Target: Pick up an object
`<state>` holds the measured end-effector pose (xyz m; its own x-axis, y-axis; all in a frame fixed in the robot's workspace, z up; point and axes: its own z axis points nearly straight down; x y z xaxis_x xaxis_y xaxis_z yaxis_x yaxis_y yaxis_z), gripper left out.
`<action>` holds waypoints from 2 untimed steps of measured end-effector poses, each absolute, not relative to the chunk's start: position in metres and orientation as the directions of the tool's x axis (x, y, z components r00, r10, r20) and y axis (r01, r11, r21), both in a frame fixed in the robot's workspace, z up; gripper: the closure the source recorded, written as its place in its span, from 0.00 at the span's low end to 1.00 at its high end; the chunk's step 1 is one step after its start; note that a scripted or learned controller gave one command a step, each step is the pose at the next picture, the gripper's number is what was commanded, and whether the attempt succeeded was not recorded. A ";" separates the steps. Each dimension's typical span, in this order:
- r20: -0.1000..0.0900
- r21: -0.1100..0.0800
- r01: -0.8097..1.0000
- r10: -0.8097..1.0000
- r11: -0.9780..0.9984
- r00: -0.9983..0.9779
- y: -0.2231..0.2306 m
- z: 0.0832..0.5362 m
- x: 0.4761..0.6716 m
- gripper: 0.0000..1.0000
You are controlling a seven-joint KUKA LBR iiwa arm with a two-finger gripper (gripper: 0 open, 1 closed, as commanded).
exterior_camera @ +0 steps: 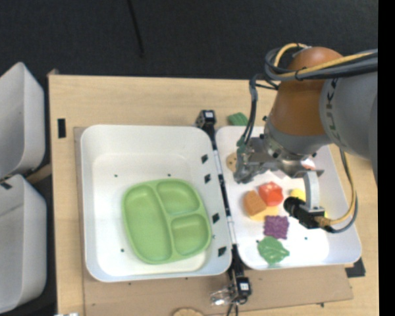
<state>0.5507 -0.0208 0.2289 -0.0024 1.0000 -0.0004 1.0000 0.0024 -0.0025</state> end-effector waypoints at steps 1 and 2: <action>-0.001 -0.001 1.000 1.000 0.000 0.000 -0.023 0.243 0.540 1.00; -0.001 -0.003 1.000 1.000 0.004 -0.004 -0.024 0.245 0.554 1.00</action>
